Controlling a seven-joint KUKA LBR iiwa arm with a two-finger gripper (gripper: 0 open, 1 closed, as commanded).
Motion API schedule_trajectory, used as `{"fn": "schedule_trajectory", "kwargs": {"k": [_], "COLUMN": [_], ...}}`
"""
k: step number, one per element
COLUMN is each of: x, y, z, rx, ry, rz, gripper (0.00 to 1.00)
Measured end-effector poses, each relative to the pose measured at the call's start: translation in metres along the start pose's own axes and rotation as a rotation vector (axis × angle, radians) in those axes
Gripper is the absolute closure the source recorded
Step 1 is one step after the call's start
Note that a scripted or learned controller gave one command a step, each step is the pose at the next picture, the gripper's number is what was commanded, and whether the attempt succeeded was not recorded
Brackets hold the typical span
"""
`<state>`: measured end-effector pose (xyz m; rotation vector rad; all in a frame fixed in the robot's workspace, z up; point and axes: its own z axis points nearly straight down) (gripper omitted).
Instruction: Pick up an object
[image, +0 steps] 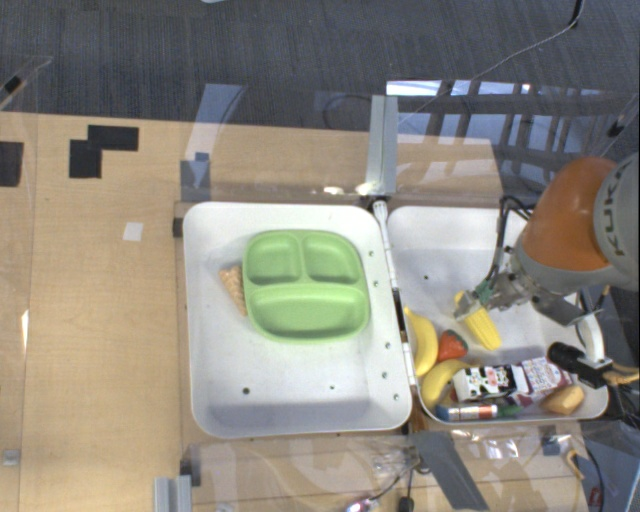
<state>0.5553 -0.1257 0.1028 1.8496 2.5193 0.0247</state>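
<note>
My gripper (492, 295) hangs low over the middle of the right bin (440, 245), under the grey wrist and the orange band (565, 225). Its tip is right at the upper end of a yellow corn cob (482, 325) lying in the bin; I cannot tell whether they touch. Just left of the cob are a red tomato-like piece (452, 346) and two bananas (424, 342). A printed carton (505, 380), a marker (478, 410) and a tan bread-like piece (565, 399) lie along the bin's near edge.
The left bin (290, 390) holds a green divided plate (303, 283) with a brown cracker-like bar (233, 288) tucked at its left edge. A ridge (393, 300) separates the two bins. The far half of the right bin is bare white floor.
</note>
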Motion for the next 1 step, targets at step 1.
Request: {"fn": "schedule_trajectory", "kwargs": {"k": [1], "x": [0.0372], "y": [0.005], "z": [-0.0742], "rx": [0.017], "ry": [0.001], "rz": [0.075], "gripper": [1.0]}}
